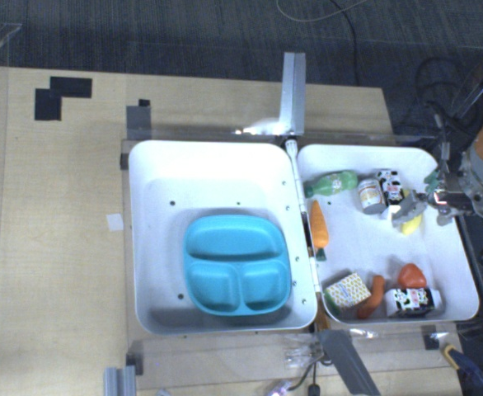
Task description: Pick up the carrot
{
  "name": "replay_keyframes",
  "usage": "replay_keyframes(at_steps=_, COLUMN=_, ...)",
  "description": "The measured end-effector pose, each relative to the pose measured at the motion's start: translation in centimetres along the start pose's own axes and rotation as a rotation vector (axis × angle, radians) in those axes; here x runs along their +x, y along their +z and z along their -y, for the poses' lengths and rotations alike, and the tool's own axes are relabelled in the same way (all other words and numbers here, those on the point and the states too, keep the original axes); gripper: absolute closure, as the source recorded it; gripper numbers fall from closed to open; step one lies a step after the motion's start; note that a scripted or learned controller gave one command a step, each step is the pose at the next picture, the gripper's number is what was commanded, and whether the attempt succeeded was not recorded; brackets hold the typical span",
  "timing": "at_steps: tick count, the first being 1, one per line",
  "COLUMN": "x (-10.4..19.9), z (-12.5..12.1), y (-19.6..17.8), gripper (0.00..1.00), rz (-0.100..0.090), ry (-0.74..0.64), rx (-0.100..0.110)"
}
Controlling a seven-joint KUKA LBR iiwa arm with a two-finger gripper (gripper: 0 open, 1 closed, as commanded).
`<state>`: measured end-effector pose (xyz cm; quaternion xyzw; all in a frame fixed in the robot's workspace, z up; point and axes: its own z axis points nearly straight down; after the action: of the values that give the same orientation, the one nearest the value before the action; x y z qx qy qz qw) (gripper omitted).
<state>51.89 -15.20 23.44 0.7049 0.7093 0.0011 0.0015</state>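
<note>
Nearest the camera, along the front wall of the right bin (464, 308), lie a patterned packet (346, 289), a reddish sausage (374, 295), a red tomato-like piece (411, 275) and a black-and-white carton (412, 301). Beside them, in the left bin (155, 172), a blue tray (237, 264) with three compartments sits toward the front.

Farther back, the carrot (317, 224) lies lengthwise in the right bin, tight against the divider between the two bins (an awkward spot, with a wall on one side). Nothing touches it. Behind it lie a green bottle (332, 183), a small can (371, 195) and another black-and-white carton (390, 186), with a yellow piece (409, 223) off to the right.

By my reading the task has hardly begun: the carrot rests on the bin floor, ungrasped, and the whole reach, descent, grip and lift are left.

As for the claw, the gripper (419, 207) hangs over the right side of the right bin, near the yellow piece and well apart from the carrot. I cannot tell how it is set, nor whether it holds anything; it blurs into the objects beneath.
</note>
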Motion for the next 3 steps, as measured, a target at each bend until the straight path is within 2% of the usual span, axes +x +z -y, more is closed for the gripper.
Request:
replay_keyframes(at_steps=1, x=5.0, z=1.0, y=11.1, gripper=0.0, rz=-0.001, ry=0.133, rx=0.002)
replay_keyframes(at_steps=2, x=15.2, z=3.0, y=4.9, gripper=0.0, rz=-0.001, ry=0.341, rx=0.0)
replay_keyframes(at_steps=3, x=14.1, z=3.1, y=5.0, gripper=0.0, rz=-0.001, ry=0.25, rx=0.001)
